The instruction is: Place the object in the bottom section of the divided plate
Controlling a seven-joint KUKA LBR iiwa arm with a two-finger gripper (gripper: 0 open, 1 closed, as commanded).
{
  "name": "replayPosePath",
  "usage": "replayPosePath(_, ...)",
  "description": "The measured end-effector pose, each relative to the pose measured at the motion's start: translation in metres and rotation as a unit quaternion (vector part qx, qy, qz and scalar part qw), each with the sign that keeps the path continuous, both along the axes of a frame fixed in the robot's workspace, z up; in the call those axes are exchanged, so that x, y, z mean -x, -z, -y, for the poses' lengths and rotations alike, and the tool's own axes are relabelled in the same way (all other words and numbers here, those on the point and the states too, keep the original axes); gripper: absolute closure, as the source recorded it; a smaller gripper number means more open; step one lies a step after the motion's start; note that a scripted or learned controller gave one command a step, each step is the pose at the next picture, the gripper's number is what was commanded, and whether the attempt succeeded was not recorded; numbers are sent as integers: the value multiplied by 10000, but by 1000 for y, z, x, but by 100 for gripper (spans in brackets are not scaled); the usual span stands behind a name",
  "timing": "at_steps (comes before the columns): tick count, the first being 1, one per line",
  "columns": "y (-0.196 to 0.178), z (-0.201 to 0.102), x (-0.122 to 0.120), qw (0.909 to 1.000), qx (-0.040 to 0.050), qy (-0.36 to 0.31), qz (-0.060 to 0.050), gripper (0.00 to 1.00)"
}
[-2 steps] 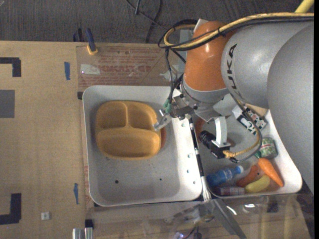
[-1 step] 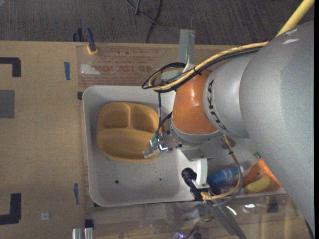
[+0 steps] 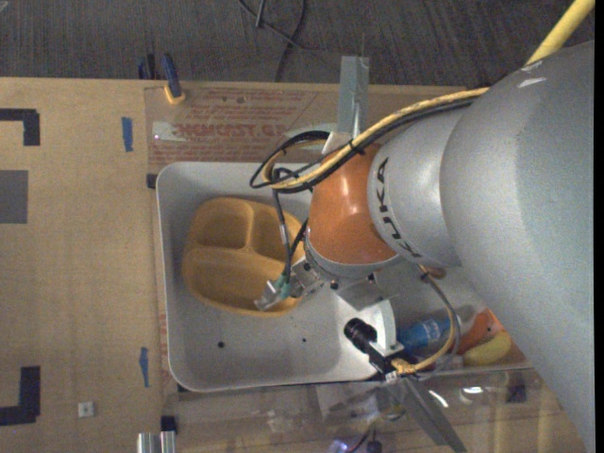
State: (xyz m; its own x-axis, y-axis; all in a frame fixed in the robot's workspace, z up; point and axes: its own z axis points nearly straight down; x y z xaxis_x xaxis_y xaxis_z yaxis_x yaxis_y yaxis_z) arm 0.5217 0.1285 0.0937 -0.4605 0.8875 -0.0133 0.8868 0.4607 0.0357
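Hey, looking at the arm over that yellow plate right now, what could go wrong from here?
1. The gripper sits low at the edge of the divided plate; a further descent might press or tip its rim.
2. The arm's bulk hides much of the white bin, so a slip there could go unseen.
3. Loose cables hang by the wrist and might snag the plate's edge.

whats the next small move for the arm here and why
Probably a short, slow descent, releasing only once low. The gripper hangs at the edge of the yellow divided plate, over its large section, which looks like the target. Something small and greenish seems to sit at its tip, though I cannot tell whether it is gripped.
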Motion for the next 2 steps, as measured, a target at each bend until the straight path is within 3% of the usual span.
replayPosePath(1, -8, 5, -1, 10000, 19, 40, -31, 100)
replayPosePath(2, -88, 48, -4, 9996, 28, 167, -203, 100)
